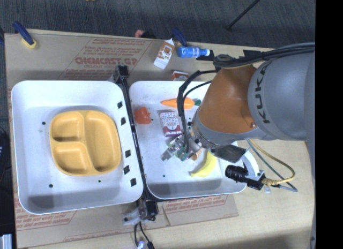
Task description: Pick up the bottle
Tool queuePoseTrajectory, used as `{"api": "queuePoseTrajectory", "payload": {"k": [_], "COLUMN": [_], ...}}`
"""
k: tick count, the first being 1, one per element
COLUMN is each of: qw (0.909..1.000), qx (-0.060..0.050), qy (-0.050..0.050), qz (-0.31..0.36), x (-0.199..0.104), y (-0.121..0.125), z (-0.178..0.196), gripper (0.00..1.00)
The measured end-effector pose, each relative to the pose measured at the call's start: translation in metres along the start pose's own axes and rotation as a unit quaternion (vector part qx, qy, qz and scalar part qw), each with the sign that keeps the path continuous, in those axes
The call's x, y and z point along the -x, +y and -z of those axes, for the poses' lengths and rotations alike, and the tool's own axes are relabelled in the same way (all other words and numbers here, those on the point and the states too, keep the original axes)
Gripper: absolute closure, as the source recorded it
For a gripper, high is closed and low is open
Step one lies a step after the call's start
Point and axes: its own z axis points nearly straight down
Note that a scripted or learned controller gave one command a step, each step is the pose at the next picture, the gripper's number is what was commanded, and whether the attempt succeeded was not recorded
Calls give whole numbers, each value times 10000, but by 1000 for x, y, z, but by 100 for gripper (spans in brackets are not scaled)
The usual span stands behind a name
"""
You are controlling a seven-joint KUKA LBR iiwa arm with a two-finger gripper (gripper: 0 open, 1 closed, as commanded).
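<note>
the end effector (179,150) sits low in the right bin (155,186), at the centre of the frame, just left of a banana (204,167) and below a dark red packet (170,123); whether it is apart or together cannot be told. the bottle (192,52) lies on the surface (80,55) beyond the bins, at upper centre, well apart from it.

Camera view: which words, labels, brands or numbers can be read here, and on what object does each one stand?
"KUKA": on the grey arm, only "KU" clearly showing.
"CHEMCAST GP": red print on the cardboard sheet under the bins, blurred and uncertain.
Small carton: label too small to read.
Dark red packet in the right bin: print too blurred to read.
</note>
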Motion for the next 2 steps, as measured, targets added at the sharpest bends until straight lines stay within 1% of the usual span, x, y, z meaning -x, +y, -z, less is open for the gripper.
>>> {"api": "queuePoseTrajectory", "payload": {"k": [1,2], "qw": [10000,9939], "qx": [9,-4], "qy": [-11,-2], "qz": [96,1107], "x": [-66,-111], "y": [45,74], "z": [39,18], "gripper": [100,100]}}
